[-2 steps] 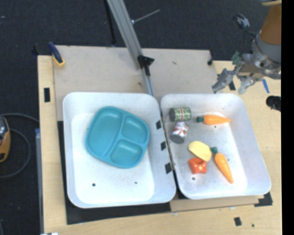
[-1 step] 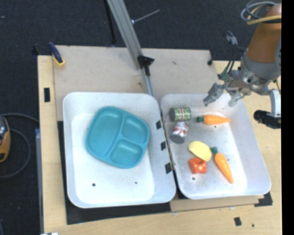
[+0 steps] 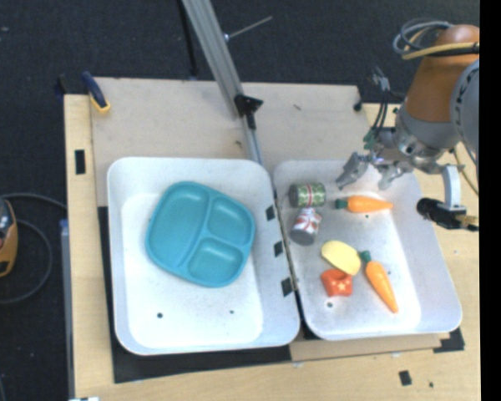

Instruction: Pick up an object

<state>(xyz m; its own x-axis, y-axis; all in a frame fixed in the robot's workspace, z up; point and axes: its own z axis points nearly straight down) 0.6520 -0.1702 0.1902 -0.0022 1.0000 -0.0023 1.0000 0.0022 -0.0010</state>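
My gripper [image 3: 371, 174] hangs over the far edge of the right bin [image 3: 426, 307], its fingers spread open with nothing between them. Just below it lies an orange carrot [image 3: 367, 205] with a green tip. To the left of that carrot a green can [image 3: 307, 195] lies on its side, and a silver can [image 3: 305, 225] sits in front of it. Nearer the front are a yellow lemon-like piece [image 3: 341, 256], a small red pepper [image 3: 336, 283] and a second carrot [image 3: 381, 283].
The left bin [image 3: 134, 324] holds a blue divided plate [image 3: 200, 233]. A metal pole [image 3: 217, 57] slants down from the top to the seam between the bins.
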